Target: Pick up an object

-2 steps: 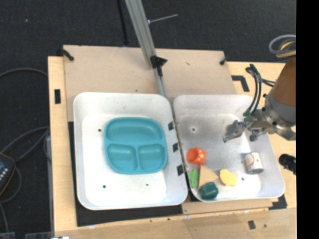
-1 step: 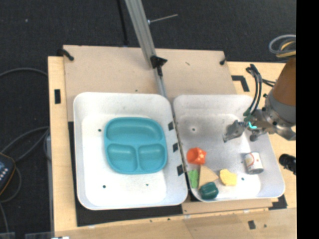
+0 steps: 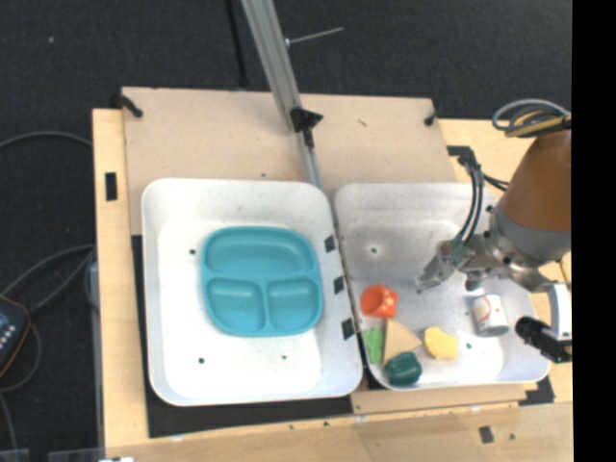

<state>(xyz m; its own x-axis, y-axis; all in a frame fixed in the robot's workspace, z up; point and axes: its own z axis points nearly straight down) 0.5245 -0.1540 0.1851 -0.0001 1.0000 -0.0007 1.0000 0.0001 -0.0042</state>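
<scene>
**Ana:** Objects for picking lay bunched in the near part of the right bin (image 3: pixel 404 205): an orange piece (image 3: pixel 378 302), a green block (image 3: pixel 403 367), a tan wedge (image 3: pixel 401 338) and a yellow lump (image 3: pixel 442 343), with a small white cylinder (image 3: pixel 488 315) just beside the arm. From the camera view, the claw (image 3: pixel 438 269) hung over the bare bin floor, apart from all of them.

**Ben:** Was it holding anything?

**Ana:** Nothing sat between the fingers. Whether they stood apart or together could not be told; the claw was small and blurred against the bin.

**Ben:** So what might have gone wrong from there?

**Ana:** A straight descent would probably have met only bare bin floor, since the orange piece lay off to the claw's left and nearer the front. The tan wedge touched the green block, so a grasp there risked catching two things or nudging one away. The green block also lay against the bin's front rim, leaving little room for a finger on that side.

**Ben:** And the other bin?

**Ana:** The left bin (image 3: pixel 173 219) on the table (image 3: pixel 385 123) held a teal divided tray (image 3: pixel 261 280), broad and flat, likely hard for two fingers to grip.
</scene>
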